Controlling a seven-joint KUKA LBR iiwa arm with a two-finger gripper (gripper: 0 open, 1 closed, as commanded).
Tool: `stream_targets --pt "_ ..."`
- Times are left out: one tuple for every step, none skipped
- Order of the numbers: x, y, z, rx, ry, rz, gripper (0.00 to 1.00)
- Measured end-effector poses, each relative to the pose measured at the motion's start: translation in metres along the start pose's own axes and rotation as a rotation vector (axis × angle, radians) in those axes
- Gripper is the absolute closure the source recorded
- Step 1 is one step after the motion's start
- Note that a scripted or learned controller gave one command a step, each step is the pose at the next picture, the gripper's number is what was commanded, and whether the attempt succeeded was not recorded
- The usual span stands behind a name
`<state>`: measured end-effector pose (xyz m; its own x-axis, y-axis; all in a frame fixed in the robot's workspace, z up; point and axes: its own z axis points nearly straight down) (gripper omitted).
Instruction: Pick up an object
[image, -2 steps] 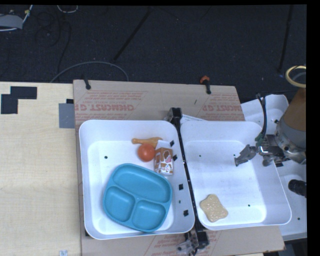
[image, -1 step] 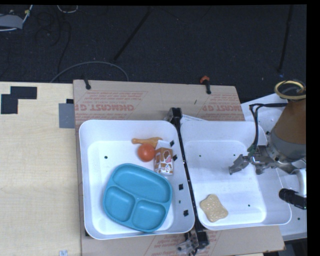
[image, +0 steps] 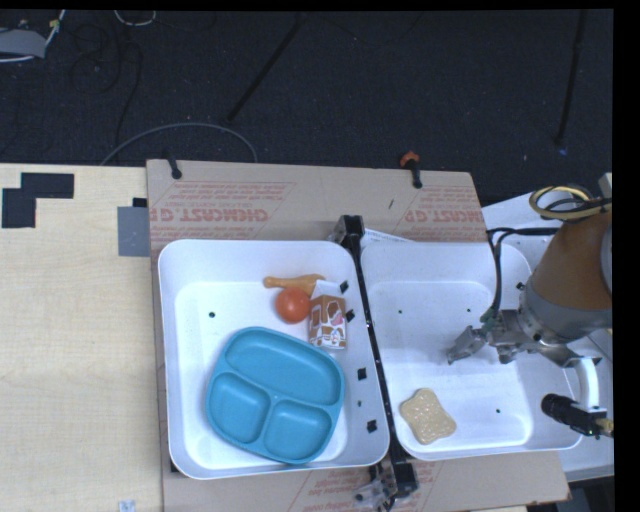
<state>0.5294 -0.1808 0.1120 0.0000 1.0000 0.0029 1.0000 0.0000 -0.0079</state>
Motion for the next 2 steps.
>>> stream_targets --pt "0.001 0.0 0.026 -0.004 -0.001 0.0 0.0" --pt "0.0 0.0 0.014 -0.006 -0.002 0.005 1.0"
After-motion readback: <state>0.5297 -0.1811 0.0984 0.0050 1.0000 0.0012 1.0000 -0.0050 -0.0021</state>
